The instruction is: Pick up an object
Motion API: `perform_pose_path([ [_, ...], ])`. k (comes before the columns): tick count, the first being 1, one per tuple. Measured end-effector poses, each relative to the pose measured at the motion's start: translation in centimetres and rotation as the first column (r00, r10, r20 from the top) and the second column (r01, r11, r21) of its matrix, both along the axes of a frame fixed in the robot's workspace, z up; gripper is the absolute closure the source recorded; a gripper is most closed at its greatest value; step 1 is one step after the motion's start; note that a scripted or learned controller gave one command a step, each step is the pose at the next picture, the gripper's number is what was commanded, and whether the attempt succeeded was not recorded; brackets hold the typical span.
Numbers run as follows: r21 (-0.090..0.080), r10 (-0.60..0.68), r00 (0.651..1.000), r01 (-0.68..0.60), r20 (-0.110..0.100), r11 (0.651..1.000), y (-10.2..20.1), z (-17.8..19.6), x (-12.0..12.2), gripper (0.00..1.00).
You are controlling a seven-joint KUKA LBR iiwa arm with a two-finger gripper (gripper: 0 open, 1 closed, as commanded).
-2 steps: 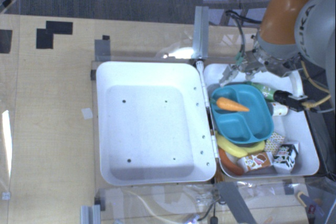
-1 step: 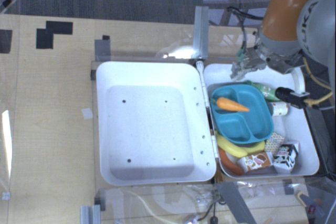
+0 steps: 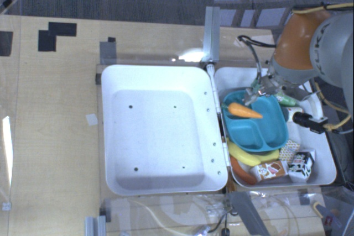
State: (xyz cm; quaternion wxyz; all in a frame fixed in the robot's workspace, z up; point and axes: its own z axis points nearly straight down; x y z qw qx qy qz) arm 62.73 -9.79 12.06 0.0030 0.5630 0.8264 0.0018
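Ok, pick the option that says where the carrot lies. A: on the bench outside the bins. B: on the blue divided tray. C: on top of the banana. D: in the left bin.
B: the carrot lies across the blue divided tray in the right bin.

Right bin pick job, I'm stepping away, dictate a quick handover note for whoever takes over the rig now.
Gripper: low over the back of the right bin, at the blue divided tray's far rim; grip state unclear, nothing seen held.
Things: carrot lies in the tray. Banana sits in front of the tray, partly under it, with a small printed carton and a black-and-white carton at the bin's near end. A green item sits by the gripper.
Done: no pick visible.
Left: grasp one object and lift it.
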Motion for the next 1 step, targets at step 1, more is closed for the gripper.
perform_pose_path([
  [1, 0.001, -0.102, 0.995, 0.102, 0.002, 0.995, 6.28, 11.48, 1.69, 1.00],
])
